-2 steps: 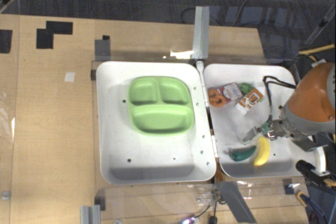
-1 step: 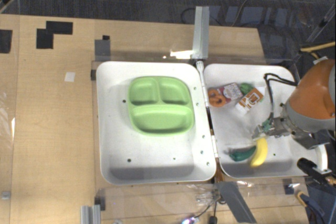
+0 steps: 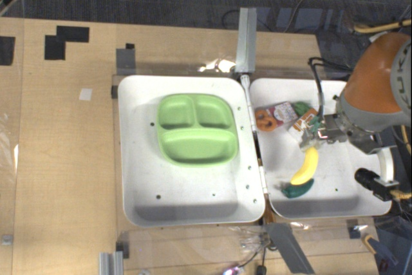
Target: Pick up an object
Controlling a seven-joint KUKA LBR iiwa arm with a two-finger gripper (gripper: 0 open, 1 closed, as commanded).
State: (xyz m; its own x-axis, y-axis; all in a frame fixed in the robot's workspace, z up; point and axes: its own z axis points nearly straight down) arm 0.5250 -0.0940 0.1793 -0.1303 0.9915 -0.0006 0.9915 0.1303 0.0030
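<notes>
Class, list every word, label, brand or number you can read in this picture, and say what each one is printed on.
No text can be read.
Small packets in the right bin: printing too blurred to read.
Arm's grey housing: dark marking cut off at the edge, unreadable.
Green tray, banana: no lettering.

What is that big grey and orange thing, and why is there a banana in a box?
That is a robot arm, grey with an orange band, reaching in from the right. One camera looks down from above the wooden bench. Two shallow white bins sit side by side. The left bin holds a green plastic plate with three sections. The right bin holds a yellow toy banana, a dark green object at its lower end, and some small colourful packets. The arm's gripper hangs just above the banana's top end. It is trying to pick something up.
</notes>
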